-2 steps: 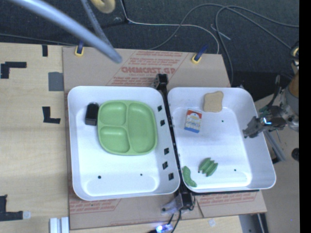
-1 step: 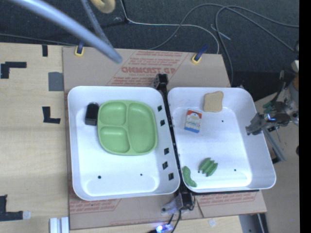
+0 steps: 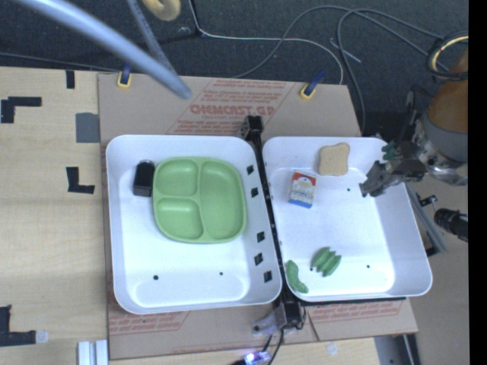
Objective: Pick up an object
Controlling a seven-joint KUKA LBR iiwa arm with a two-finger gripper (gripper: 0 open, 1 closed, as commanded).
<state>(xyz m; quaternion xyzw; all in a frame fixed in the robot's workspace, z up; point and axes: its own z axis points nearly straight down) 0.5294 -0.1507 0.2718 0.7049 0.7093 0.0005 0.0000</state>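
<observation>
1. We count two white bins on the worktop (image 3: 46,204): the left bin (image 3: 125,226) and the right bin (image 3: 396,242), side by side and touching along a dark centre divider.
2. The left bin holds two things: one green plate (image 3: 200,200) with three compartments, lying near the bin's middle, and one black block (image 3: 144,178) touching the plate's left edge.
3. The right bin holds four things: one tan bread slice (image 3: 334,159) near the far wall, one small carton (image 3: 303,188) with a red top just in front of it and to its left, one pea pod cluster (image 3: 326,261) near the front, and one single green pod (image 3: 295,277) in the front left corner, just beside the cluster.
4. The tool (image 3: 374,185) hangs over the right bin's right side, near the far right corner, well apart from the carton and the bread. We see nothing between its fingers; whether they stand wide or narrow we cannot tell.
5. The arm (image 3: 449,128), with its orange band, enters from the right.
6. Both bins rest on one cardboard sheet (image 3: 236,105) with red print; two clips, one yellow (image 3: 124,78) and one blue-and-yellow (image 3: 310,88), sit at its far edge.
7. Cables (image 3: 304,36) run across the dark floor behind, and a blurred grey bar (image 3: 91,29) crosses the upper left.
</observation>
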